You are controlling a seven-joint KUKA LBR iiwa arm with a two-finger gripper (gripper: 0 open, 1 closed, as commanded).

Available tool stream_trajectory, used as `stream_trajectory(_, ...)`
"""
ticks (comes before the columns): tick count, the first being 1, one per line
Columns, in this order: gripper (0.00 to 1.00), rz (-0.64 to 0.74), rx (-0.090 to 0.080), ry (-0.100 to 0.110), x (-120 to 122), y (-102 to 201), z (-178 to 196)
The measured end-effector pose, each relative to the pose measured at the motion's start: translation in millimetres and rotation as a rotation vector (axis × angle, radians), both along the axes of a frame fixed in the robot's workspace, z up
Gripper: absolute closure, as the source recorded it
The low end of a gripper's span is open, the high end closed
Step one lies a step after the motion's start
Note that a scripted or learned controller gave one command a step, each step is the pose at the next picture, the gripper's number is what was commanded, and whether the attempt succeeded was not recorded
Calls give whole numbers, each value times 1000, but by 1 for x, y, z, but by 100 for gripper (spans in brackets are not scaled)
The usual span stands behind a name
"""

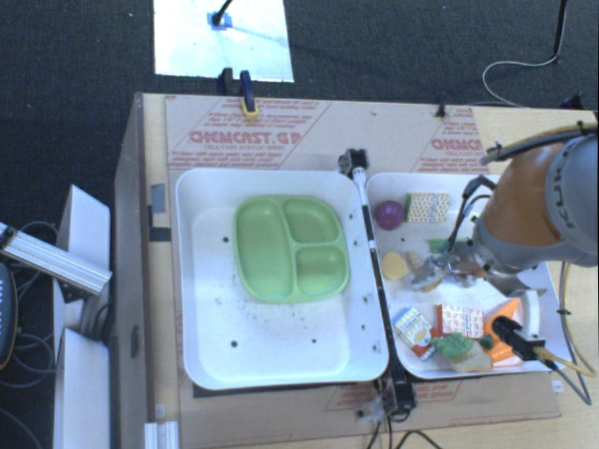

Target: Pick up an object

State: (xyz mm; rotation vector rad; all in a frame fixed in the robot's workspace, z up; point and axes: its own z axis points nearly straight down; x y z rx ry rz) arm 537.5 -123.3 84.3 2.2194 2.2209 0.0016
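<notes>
My gripper [432, 273] reaches down into the right bin [547, 279] from the right, its tip close beside a yellow round piece [395, 267]. A purple ball [389, 215] and a checkered block [428, 208] lie at the far end of that bin. A small green item [437, 246] shows just behind the gripper. Nearer the front edge lie a small printed packet [412, 326], a red and white box [460, 321], a green leafy toy [454, 346] and an orange piece [506, 312]. Nothing is seen lifted off the bin floor.
The left bin [206, 251] holds a green divided plate [290, 249]. A metal bar [367, 223] runs along the rim between the two bins. The grey arm with its orange band [524, 204] covers the right bin's far right part.
</notes>
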Motion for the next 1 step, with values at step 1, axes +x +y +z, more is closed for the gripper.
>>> stream_trajectory(1, 0, 0, -1, -1, 40, -51, 1)
